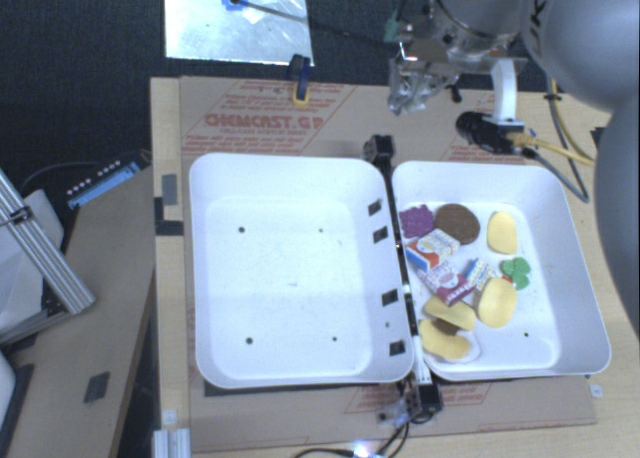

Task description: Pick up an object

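The right bin (560, 208) holds a cluster of small items along its left side: a purple piece (417, 219), a brown round disc (457, 222), a yellow oval (502, 232), a green piece (516, 269), red-and-white packets (438, 249), and yellow pieces (497, 302) near the front. My gripper (408, 94) hangs high above the bench, beyond the far edge of the bins and clear of all these items. Nothing shows between its fingers.
The left bin (205, 246) lies beside the right one, with black clips (381, 236) along the shared divider. A shiny metal sheet (240, 6) lies at the back left. A black and yellow cable (530, 146) runs by the right bin's far edge.
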Robot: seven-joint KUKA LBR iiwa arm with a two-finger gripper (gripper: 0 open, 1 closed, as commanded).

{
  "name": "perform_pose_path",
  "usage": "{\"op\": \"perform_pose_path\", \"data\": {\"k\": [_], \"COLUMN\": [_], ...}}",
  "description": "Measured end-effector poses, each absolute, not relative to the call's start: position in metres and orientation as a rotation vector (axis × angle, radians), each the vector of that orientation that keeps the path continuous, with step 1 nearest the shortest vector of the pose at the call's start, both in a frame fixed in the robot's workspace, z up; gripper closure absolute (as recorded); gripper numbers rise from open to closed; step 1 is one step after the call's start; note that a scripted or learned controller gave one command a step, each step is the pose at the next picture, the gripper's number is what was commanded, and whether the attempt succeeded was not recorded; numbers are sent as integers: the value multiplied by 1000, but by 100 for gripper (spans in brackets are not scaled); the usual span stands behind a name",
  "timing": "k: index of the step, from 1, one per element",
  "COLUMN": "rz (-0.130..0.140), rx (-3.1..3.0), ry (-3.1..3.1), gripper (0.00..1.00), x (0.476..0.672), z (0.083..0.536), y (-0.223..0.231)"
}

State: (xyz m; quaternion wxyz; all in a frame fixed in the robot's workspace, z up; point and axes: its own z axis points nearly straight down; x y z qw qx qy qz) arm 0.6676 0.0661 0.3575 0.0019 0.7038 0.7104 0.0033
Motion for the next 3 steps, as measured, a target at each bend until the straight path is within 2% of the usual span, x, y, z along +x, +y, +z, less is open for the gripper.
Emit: {"op": "perform_pose_path", "data": {"k": [1,2,3], "rz": [26,4,2], "rx": [2205,2219,2223], "ry": [2220,2217,2214], "gripper": [100,100,100], "x": [637,669,668], "z": [540,536,535], "y": [71,33,-61]}}
